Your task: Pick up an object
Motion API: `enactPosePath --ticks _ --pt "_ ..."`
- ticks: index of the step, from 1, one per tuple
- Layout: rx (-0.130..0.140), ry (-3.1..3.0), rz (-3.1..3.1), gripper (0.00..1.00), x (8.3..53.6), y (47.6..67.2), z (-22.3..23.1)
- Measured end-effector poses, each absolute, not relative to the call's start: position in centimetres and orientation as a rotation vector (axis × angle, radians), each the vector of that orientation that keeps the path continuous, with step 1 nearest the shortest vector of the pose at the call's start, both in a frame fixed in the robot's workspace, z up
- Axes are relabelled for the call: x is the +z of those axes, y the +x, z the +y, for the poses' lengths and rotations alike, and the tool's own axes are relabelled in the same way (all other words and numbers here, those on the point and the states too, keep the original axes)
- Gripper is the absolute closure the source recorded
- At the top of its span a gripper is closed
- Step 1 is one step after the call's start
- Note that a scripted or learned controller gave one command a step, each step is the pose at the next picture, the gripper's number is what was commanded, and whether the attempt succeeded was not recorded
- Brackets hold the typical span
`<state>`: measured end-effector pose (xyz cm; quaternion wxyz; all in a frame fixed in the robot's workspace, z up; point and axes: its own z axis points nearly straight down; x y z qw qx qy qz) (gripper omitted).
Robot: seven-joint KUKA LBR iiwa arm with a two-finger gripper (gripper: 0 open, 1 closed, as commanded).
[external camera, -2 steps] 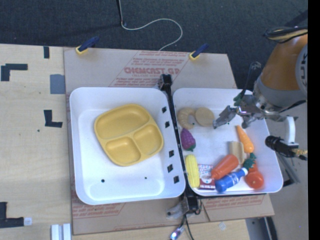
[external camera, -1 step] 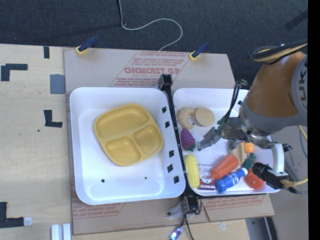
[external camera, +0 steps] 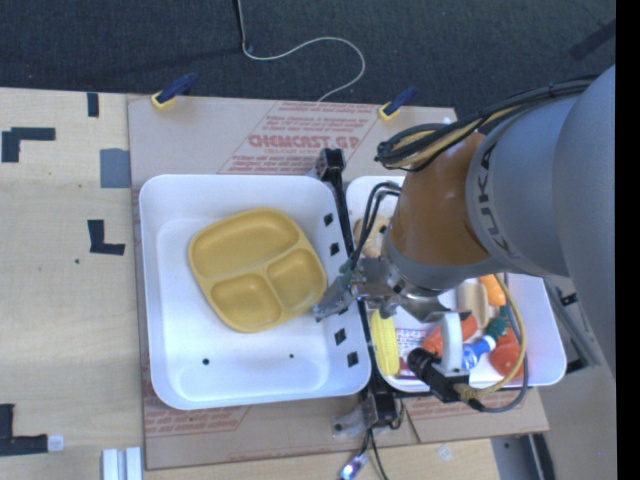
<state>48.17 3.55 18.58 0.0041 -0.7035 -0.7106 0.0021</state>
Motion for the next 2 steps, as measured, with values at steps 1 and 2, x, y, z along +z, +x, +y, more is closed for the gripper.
enactPosePath --ticks 1,2 --pt "-0.023 -2.225 -2.234 0.0 45.61 48.49 3.99" --pt "0.003 -2.218 -2.226 1.0 45.69 48.4 4.05"
